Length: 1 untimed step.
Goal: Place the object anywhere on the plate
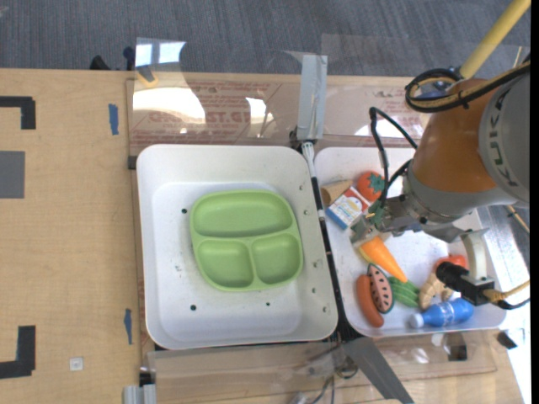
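Observation:
A green plate (pixel 245 240) with three compartments lies in the left white bin (pixel 160 225), and nothing rests on it. My gripper (pixel 370 224) is down in the right bin (pixel 497 247), under the grey and orange arm. It sits just above the top end of an orange toy carrot (pixel 385 257) and right beside a small white, blue and red carton (pixel 345 208). The wrist hides much of the gripper.
Around the gripper in the right bin lie a red tomato (pixel 370 183), a watermelon slice (pixel 373 297), a green toy (pixel 404 293), a blue bottle (pixel 442 314) and a red piece (pixel 450 268). A wall (pixel 322 251) separates the two bins.

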Each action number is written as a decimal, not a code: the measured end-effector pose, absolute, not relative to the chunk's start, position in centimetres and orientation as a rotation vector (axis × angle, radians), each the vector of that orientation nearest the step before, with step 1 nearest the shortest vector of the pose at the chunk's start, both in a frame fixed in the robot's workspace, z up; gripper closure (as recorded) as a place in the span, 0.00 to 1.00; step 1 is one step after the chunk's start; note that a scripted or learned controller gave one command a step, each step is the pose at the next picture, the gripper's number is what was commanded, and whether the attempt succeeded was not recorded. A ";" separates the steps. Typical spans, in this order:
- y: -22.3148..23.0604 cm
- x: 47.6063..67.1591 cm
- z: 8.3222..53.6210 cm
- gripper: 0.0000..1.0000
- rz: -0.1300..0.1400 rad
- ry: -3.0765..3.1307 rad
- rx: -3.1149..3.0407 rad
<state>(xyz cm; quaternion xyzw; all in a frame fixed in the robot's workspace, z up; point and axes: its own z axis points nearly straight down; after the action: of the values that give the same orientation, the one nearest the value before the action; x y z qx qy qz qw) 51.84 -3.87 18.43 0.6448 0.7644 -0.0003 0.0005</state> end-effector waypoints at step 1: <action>4.4 54.8 27.3 1.00 0.008 2.469 1.938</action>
<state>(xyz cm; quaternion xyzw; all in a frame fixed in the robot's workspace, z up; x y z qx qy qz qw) 54.75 4.41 27.35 0.6175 0.7865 0.0025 0.0013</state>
